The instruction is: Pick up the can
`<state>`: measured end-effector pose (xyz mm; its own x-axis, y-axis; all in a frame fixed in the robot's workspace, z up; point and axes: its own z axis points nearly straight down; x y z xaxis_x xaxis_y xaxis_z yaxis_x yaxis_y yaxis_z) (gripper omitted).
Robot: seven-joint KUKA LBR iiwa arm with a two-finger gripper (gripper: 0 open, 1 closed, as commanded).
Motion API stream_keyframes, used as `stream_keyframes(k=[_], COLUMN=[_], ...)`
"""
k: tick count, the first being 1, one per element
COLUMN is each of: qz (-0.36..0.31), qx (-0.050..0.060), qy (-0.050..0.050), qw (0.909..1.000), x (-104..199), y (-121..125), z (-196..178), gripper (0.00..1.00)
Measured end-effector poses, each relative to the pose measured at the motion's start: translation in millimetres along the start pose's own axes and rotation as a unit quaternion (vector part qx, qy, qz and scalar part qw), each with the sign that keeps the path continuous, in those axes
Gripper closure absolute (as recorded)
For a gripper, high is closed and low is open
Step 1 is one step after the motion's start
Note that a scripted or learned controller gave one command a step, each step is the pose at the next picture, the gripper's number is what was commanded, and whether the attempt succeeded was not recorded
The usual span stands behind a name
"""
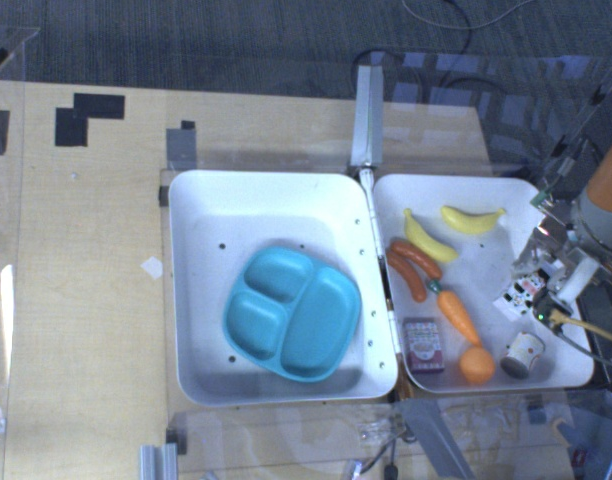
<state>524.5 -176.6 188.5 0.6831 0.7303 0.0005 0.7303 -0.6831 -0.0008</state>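
- The end effector [539, 286] hangs over the right edge of the right bin [506, 196]; how wide it stands I cannot tell, and nothing shows in its grip.
- The can [523, 353] lies on its side in that bin's near right corner, just near of the end effector.
- An orange [476, 365] sits just left of the can, beside a carrot [455, 313].
- A blue divided plate [293, 313] rests in the left bin [201, 268].

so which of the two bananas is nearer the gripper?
The upper one, lying roughly level near the right bin's far wall. The other banana slants down beside the sausages, farther left of the gripper.
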Motion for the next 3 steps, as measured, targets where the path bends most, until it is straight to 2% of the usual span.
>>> stream_keyframes(k=[1, 2, 3], qz=[0.086, 0.081, 0.167], qx=[-0.001, -0.002, 0.000], qy=[0.000, 0.000, -0.001], qw=[0.9963, 0.9967, 0.9860], x=[25, 27, 16], y=[42, 42, 3], z=[-13, -23, -15], gripper=[1.00, 1.00, 1.00])
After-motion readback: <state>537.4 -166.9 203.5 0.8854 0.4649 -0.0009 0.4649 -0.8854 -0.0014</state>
